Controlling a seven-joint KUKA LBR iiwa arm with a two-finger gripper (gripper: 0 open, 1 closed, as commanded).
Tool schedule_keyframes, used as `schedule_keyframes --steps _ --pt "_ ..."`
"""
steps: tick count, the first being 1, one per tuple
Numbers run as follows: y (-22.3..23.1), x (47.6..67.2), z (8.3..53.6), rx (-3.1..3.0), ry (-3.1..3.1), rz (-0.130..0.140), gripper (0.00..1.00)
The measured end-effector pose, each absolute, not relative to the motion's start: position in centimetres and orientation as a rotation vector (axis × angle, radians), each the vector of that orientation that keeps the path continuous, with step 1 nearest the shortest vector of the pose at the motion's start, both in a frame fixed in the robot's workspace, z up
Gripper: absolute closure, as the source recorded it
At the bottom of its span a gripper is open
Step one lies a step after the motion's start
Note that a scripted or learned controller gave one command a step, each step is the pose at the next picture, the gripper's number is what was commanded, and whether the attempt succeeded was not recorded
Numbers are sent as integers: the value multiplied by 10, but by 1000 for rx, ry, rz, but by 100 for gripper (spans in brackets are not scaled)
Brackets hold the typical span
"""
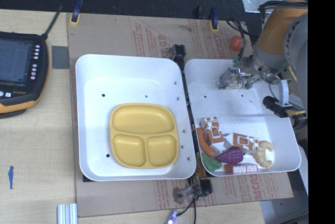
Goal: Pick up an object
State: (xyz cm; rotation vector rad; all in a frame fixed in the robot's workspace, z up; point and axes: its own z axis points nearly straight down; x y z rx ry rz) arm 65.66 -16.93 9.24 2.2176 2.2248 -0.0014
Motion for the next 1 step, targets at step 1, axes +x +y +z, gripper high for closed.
schedule_keyframes --steps 1 --pt "-212 657 248 2217 2224 -1 0"
